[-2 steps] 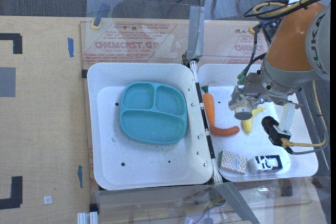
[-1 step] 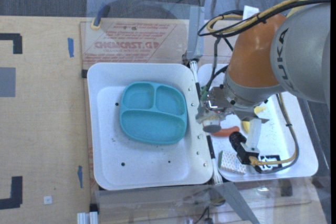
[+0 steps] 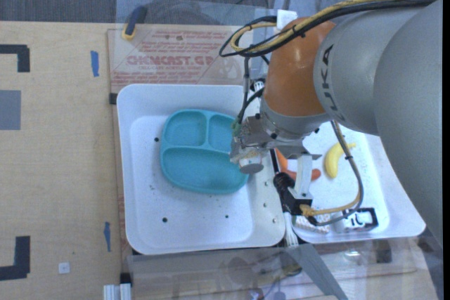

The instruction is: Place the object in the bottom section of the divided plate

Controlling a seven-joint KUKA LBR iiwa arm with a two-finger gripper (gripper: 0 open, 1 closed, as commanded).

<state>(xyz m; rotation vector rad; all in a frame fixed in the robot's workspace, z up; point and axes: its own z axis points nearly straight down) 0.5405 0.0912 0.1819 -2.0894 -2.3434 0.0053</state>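
A teal divided plate lies in the left white bin, with two small sections toward the back and one large section toward the front. My gripper hangs over the plate's right edge, just under the orange wrist band. The arm's body hides what is below the gripper, so I cannot see whether anything is held. In the right bin lie a yellow banana and an orange piece, partly hidden by the arm.
The grey arm covers most of the right bin. Black and yellow cables loop below the wrist over that bin's front. A clear sheet with red lettering lies behind the left bin. Bare wooden benchtop stretches to the left.
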